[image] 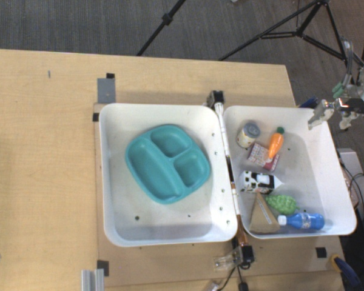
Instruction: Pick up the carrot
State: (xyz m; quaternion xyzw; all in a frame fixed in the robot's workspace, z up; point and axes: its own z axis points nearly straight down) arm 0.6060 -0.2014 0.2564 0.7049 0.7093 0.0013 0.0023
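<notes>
Left bin [109, 162]: teal tray [168, 162], three compartments. Right bin [327, 156], relative to carrot [275, 143]: can [249, 134] left, packet [262, 154] touching below, cow [258, 181], green toy [281, 202], bottle [303, 221] nearer front. Gripper [337, 111] right of carrot, at bin's rim; jaws' state unclear.

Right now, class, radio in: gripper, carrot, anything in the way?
Gripper at right bin's far right corner, holding nothing. Carrot lying on a pink packet, untouched. Small can close beside it.
</notes>
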